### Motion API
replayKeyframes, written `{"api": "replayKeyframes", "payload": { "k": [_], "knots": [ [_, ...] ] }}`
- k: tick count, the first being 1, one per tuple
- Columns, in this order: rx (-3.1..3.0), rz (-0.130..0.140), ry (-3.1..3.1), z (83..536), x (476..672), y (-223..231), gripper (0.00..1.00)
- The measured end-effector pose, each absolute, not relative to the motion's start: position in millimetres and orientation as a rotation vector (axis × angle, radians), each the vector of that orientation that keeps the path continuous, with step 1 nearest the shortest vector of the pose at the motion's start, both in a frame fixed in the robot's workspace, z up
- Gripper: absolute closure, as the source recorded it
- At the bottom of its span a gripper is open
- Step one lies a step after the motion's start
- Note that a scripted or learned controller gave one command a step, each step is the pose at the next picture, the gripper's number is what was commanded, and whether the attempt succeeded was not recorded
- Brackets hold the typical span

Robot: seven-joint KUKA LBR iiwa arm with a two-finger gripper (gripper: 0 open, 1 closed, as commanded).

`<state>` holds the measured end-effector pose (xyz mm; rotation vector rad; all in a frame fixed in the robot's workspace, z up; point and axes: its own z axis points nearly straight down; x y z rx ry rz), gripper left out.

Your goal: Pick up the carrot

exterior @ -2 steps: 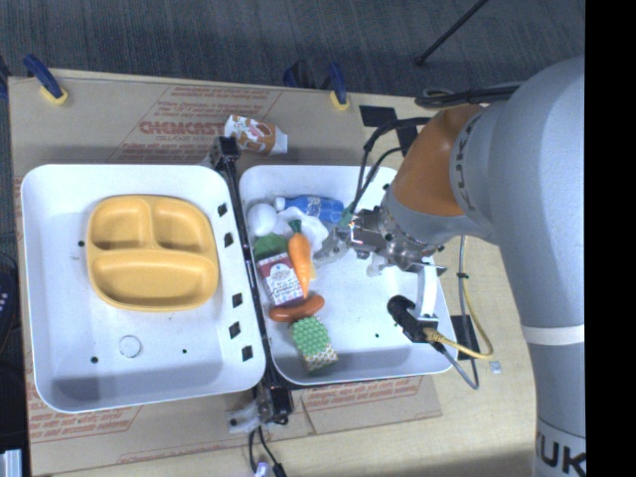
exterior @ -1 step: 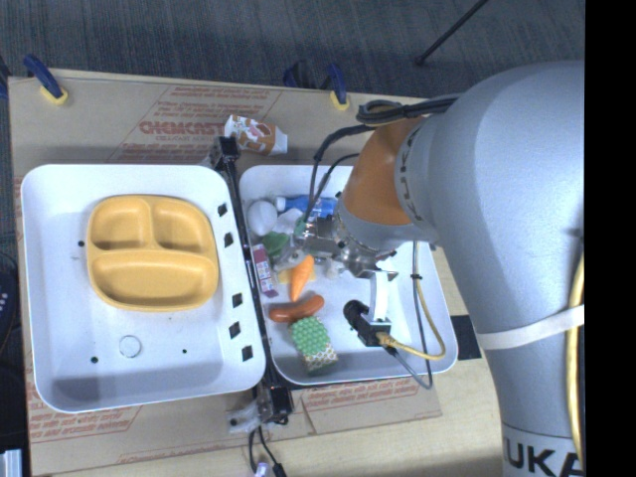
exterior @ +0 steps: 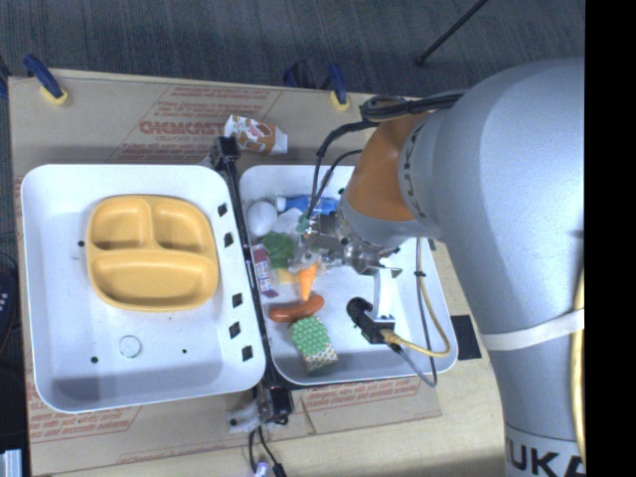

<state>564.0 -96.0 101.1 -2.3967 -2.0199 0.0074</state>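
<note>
Two shallow white bins are seen side by side on the worktop (exterior: pixel 179 117). One yellow divided plate (exterior: pixel 152 249) lies in the left bin (exterior: pixel 60 366). In the right bin (exterior: pixel 437 351), one carrot (exterior: pixel 307 279) lies near the middle, just beside the jaws (exterior: pixel 320 249); whether these are spread or pressed together cannot be told. One red sausage (exterior: pixel 296 310), one green checked block (exterior: pixel 312 341) and one white ball (exterior: pixel 261 214) are counted nearby. Dark carpet (exterior: pixel 199 18) surrounds the worktop.
</note>
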Motion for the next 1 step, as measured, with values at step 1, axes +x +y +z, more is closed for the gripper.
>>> {"api": "replayKeyframes", "payload": {
  "k": [1],
  "knots": [
    [-2.555, 0.002, -1.824, 243.1, 532.6, -81.8, 1.0]
  ]
}}
